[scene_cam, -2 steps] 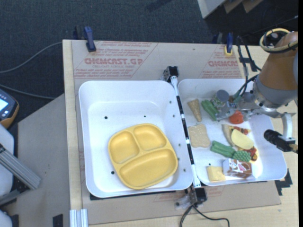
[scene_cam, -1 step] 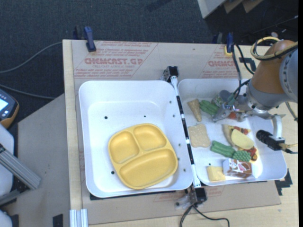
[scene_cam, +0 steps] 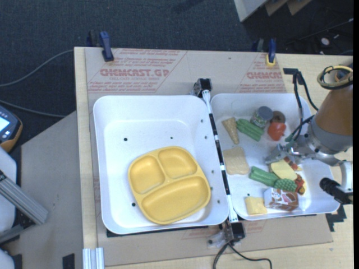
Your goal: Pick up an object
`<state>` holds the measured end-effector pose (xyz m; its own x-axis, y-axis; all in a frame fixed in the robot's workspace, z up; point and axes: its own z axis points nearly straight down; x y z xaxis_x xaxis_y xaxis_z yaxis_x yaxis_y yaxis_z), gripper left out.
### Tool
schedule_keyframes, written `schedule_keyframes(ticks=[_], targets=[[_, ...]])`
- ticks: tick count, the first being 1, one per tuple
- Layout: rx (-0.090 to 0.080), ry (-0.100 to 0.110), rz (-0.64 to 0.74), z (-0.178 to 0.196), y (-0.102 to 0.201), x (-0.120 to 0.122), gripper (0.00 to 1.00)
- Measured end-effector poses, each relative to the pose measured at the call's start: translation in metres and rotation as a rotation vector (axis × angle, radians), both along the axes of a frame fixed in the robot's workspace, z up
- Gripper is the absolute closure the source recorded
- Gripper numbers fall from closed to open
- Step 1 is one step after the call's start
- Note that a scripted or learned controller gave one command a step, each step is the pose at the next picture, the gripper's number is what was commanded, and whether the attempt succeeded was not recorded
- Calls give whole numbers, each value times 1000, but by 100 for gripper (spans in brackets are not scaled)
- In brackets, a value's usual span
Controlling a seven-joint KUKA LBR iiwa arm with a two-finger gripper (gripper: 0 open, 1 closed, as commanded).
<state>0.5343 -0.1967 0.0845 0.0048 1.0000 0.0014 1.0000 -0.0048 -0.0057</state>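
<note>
Two white bins are seen side by side on the table. The left bin carries a yellow divided tray, set toward its 5 o'clock corner. The right bin is cluttered with toy food. The arm is seen entering from 3 o'clock, and the pincer is lowered into the middle of the right bin; whether it is apart, together or clamped on anything cannot be told, since the tips are lost among the objects. Directly at the pincer's 6 o'clock a yellow wedge is found, touching or nearly touching it. A red tomato lies at its 11 o'clock, with a dark can just beside that. A green pepper sits at 10 o'clock, next to a tan cone. A cracker lies at 9 o'clock near the bin divider. A second green piece lies at 8 o'clock. A cheese cube and a wrapped snack are seen along the bin's 6 o'clock edge.
</note>
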Motion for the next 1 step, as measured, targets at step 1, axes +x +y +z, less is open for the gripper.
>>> schedule_keyframes(ticks=[1], targets=[[-2,-12,11,1,30,76,0]])
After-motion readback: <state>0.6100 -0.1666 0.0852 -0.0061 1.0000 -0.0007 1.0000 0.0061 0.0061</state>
